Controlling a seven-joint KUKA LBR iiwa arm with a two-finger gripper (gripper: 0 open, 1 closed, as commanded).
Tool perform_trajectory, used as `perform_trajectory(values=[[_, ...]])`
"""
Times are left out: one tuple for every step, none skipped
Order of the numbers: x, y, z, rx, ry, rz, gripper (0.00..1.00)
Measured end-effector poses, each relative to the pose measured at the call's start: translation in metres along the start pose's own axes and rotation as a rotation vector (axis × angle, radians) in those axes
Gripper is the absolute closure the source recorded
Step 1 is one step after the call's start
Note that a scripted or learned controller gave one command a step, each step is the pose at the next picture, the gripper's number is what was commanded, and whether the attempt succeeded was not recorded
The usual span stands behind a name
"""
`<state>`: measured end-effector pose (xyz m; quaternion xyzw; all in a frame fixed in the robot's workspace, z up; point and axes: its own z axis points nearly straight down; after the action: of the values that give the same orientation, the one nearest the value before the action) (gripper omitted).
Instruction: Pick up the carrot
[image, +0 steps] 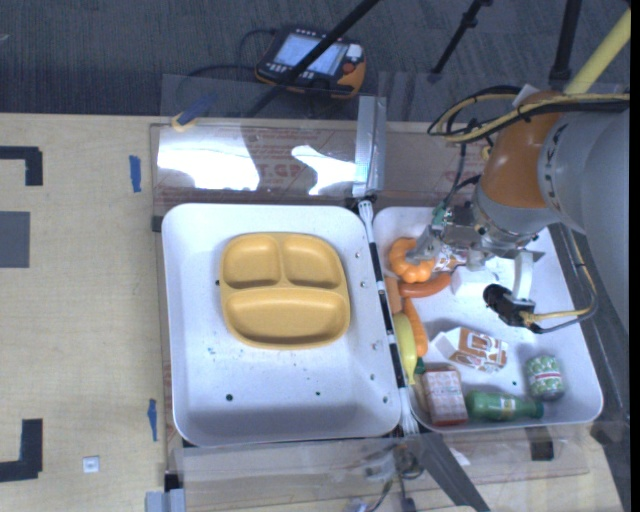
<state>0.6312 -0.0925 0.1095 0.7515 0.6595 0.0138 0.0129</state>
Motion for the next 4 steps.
perform_trajectory(values=[[-0.003, 0.012, 0.001, 0.027, -0.002, -0.128, 0.00], [0.010, 0.038, 0.008, 0.042, 0.000, 0.350, 0.00], [-0.030, 0.040, -0.009, 0.034, -0.013, 0.459, 0.00], [-0.005, 0.014, 0.025, 0.040, -0.022, 0.905, 0.00]])
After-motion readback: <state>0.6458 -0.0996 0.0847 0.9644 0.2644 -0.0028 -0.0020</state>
